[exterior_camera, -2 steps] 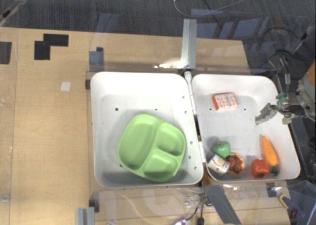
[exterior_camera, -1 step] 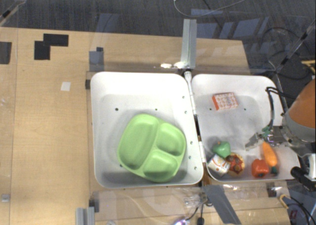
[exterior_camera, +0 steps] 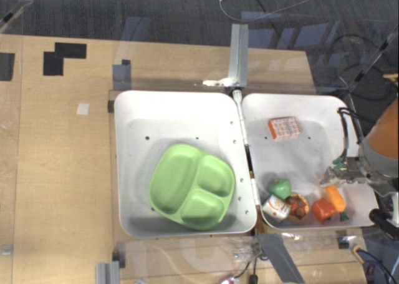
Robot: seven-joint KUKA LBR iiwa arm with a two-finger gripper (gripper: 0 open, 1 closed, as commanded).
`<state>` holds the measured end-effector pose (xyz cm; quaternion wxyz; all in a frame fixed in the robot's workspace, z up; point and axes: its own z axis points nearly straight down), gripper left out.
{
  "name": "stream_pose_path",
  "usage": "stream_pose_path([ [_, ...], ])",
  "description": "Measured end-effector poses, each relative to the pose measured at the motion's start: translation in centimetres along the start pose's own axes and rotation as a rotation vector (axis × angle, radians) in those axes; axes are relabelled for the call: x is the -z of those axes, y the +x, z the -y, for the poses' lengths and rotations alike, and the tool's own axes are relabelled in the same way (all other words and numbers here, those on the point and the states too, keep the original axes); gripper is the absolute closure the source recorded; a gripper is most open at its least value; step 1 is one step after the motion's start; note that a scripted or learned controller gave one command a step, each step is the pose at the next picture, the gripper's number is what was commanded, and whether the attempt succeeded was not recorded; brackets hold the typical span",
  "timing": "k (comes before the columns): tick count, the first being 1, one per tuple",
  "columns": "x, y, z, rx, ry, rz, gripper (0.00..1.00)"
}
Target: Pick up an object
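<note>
at the near edge of the right bin (exterior_camera: 312, 105) i saw a small cluster of objects lying close together: a white and red packet (exterior_camera: 275, 208), a green toy (exterior_camera: 280, 187) just behind it, a dark mixed piece (exterior_camera: 298, 207) beside it, and an orange object (exterior_camera: 325, 206) nearer to the arm. the gripper (exterior_camera: 340, 173) was at the right side of this bin, just above the orange object, and i could not tell if it was open or closed on something. an orange-white box (exterior_camera: 284, 128) lay apart at the far side, and a green divided plate (exterior_camera: 192, 186) rested in the left bin (exterior_camera: 134, 114).
</note>
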<state>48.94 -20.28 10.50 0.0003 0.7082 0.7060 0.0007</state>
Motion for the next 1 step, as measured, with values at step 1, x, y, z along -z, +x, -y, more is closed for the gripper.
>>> stream_pose_path([
  [1,11.58,4.76,0.21,-0.116,0.001,0.001,1.00],
])
